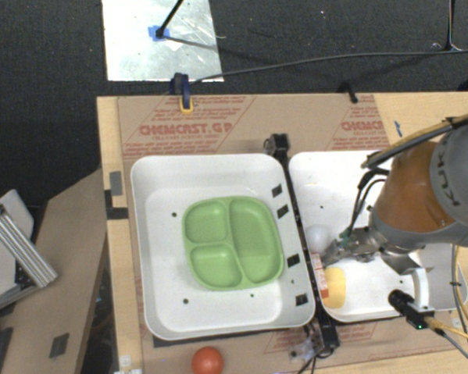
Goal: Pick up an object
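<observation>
Camera view has the pincer low in the right bin beside a yellow object; its state I cannot tell, nothing looks lifted.

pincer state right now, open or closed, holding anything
Pincer: cannot be told; it sits low in the right bin, beside the yellow object and a pale round one.
</observation>
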Controlling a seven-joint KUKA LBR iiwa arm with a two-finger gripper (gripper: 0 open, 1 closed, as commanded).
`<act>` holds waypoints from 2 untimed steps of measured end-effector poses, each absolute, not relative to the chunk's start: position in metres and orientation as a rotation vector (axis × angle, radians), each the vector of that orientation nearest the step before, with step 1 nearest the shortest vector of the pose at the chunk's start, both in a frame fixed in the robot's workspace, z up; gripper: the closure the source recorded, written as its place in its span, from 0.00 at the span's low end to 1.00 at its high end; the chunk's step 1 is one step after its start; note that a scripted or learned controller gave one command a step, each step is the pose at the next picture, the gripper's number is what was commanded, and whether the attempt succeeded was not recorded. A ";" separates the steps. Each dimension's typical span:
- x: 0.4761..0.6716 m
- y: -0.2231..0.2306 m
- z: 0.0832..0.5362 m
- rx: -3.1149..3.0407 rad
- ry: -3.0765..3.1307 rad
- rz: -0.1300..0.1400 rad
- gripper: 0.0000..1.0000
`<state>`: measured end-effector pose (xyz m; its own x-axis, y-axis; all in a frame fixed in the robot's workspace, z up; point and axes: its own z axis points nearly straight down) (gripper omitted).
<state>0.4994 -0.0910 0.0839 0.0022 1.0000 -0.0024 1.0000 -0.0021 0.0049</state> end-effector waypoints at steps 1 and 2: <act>0.500 -0.090 0.095 2.218 2.219 0.004 1.00; 0.510 -0.092 0.144 2.213 2.223 0.005 1.00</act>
